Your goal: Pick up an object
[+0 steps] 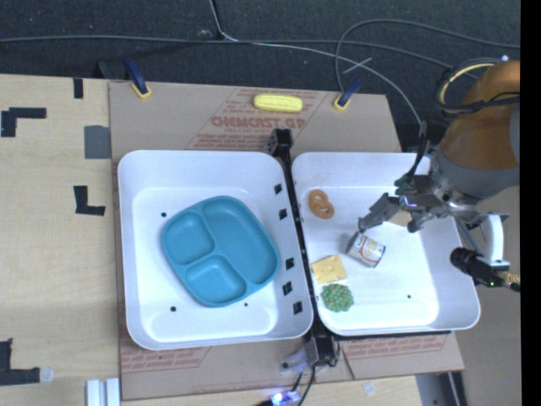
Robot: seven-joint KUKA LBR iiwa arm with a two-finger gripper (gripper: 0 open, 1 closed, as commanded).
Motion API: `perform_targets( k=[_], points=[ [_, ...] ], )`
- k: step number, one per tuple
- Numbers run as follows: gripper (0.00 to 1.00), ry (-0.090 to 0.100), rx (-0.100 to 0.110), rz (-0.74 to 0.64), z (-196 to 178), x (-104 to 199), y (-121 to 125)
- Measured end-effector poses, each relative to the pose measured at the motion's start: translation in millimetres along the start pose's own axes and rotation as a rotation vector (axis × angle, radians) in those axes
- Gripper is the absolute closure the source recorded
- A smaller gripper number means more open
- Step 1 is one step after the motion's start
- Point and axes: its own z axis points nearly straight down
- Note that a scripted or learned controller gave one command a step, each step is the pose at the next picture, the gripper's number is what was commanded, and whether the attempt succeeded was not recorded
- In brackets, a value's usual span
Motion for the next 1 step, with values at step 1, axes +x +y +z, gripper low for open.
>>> perform_targets(
  k=[1],
  points=[
    [0.00, -0.002, -0.012, -0.003, -6.3, 0.3, 2.6]
  ],
)
